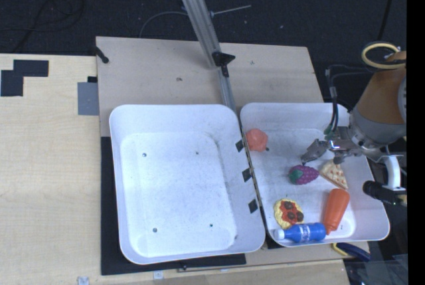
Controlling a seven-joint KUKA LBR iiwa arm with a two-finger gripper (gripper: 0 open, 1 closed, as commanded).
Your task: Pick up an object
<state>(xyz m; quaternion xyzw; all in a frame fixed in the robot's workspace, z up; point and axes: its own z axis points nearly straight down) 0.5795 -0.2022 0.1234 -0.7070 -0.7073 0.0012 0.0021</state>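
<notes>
**Arm hanging over a crowded bin, nothing in its grip yet**

The arm [382, 101] is reaching in from the right and its gripper [325, 152] is hovering above the right bin [292, 119], fingers spread apart with nothing between them. Directly beneath and slightly left of it, a purple toy [303, 175] is sitting near the middle of the bin, and a tan wedge like a pizza slice [334, 175] is lying just beside it, under the gripper's right side. A pink lump [257, 139] is resting near the bin's left wall. Lower down, an orange carrot-shaped piece [335, 208], a small round pizza [289, 212] and a blue bottle [303, 232] are crowding the near corner. The left bin [133, 119] is standing alongside.

The risk, as I am judging it, is the closeness of the purple toy and the wedge: fingers coming down between them could be nudging one aside or catching an edge of both and closing on neither. The purple toy also looks rounded, so an off-centre pinch might be squeezing it out sideways.
</notes>
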